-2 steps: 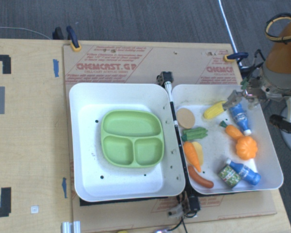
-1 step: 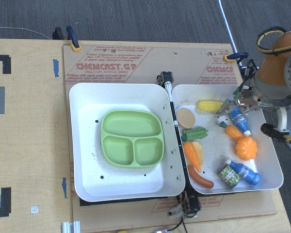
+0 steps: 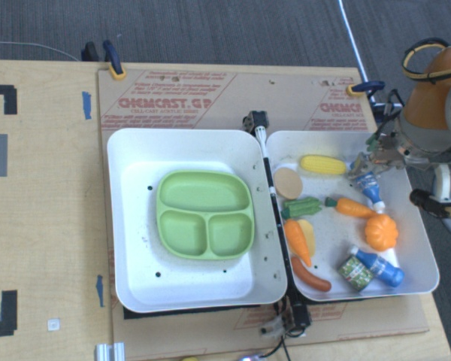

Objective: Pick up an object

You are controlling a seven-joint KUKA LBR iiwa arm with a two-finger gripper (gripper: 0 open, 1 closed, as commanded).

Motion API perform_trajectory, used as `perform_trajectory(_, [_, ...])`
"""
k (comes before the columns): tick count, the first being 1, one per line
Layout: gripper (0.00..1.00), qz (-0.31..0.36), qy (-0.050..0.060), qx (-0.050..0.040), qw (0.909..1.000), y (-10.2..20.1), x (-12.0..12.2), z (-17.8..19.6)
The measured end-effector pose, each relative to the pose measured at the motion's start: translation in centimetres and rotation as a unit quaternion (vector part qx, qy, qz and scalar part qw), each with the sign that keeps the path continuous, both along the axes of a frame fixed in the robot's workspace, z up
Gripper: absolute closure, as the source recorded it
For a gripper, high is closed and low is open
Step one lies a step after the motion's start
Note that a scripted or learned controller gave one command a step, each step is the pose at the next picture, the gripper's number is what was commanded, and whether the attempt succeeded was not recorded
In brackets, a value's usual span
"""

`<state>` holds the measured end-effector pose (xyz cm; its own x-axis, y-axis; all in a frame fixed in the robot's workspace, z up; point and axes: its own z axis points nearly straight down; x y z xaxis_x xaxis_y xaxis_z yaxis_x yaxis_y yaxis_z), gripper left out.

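Gripper [image 3: 367, 164] low over right bin [image 3: 428, 265], beside yellow corn [image 3: 322, 165] and blue-capped tube [image 3: 370, 192]; jaw state indiscernible.

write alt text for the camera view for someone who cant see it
A grey robot arm reaches in from the right, its gripper over the far side of the right white bin, which holds toy food: a corn cob, carrots, an orange pumpkin, a sausage and a blue bottle. The left white bin holds a green divided plate.
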<state>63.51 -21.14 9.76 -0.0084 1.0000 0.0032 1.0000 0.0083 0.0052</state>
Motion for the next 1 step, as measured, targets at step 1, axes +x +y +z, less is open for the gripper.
perform_trajectory(1, [1.0, -0.003, 0.003, -0.0011, 1.0, 5.6, -7.24, 10.92])
